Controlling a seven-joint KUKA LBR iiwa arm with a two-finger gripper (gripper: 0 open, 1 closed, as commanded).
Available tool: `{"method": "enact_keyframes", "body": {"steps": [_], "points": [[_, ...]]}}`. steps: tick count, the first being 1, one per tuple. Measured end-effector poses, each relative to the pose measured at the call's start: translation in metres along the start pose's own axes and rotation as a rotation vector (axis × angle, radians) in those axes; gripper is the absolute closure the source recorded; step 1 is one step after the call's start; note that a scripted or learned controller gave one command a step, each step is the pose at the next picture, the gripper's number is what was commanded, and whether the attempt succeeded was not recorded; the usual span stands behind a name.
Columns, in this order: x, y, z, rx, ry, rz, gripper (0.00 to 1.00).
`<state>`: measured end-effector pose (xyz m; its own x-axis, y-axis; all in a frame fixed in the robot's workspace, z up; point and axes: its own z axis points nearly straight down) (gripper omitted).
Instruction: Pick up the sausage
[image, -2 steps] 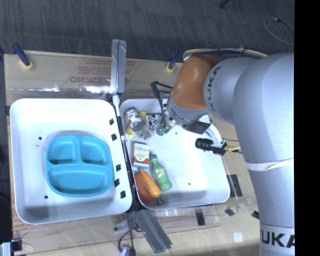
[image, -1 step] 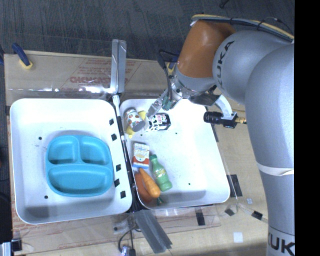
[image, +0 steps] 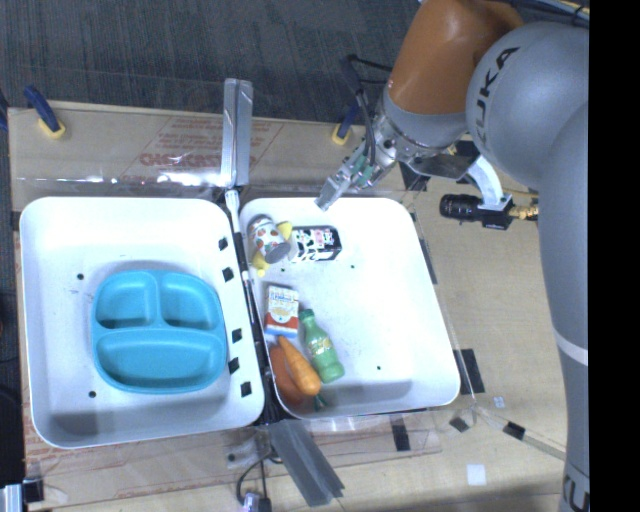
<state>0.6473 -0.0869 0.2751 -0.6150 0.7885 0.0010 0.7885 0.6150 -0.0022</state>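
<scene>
— Right, where is the sausage (image: 289, 372)?

— You'll find it low in the right bin (image: 400, 300), near the bin's left wall: brownish, lying beside a carrot (image: 300, 367) that partly covers it. A green bottle (image: 320, 346) lies just right of them, a small carton (image: 282, 308) above.

— And the gripper (image: 338, 187)?

— Up at the right bin's far rim, hanging over the edge, well apart from the sausage. Nothing sits between its tips; open or closed, you cannot tell from this angle.

— Anything else?

— A can (image: 266, 238) and a black-and-white packet (image: 315, 243) lie near the bin's top left. The left bin (image: 60, 250) holds a blue divided tray (image: 160, 332).
</scene>
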Motion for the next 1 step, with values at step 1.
{"method": "enact_keyframes", "body": {"steps": [1], "points": [[0.0001, 0.0, 0.0004, 0.0, 0.0, 0.0, 0.0]]}}
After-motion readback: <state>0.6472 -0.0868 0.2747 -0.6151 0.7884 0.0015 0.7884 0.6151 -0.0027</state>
